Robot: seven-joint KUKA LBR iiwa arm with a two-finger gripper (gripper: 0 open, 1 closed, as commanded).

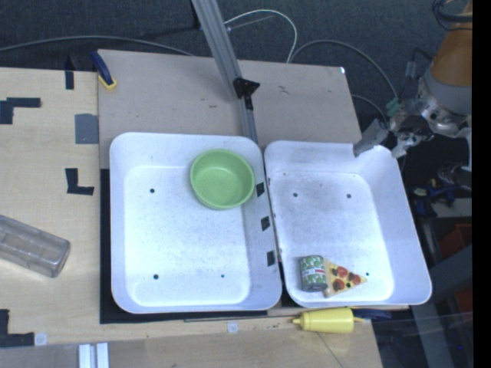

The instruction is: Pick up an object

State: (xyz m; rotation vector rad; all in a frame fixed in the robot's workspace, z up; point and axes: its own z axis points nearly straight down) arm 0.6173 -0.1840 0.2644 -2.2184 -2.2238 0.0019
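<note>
End effector (374, 140) above right bin's (399, 198) far right corner, arm angled in, finger state unclear.

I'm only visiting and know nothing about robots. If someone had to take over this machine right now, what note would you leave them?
Hand: raised over the far right corner of the right bin; nothing seen in it, and whether it is open or shut cannot be told.
Things: green bowl in the left bin, far side. Small green can and pizza-slice toy side by side in the right bin's near part. Yellow bottle lies outside, on the bench by that bin's near edge.
Done: nothing picked yet.
Left: choose an object, go down, grasp, lift.
</note>
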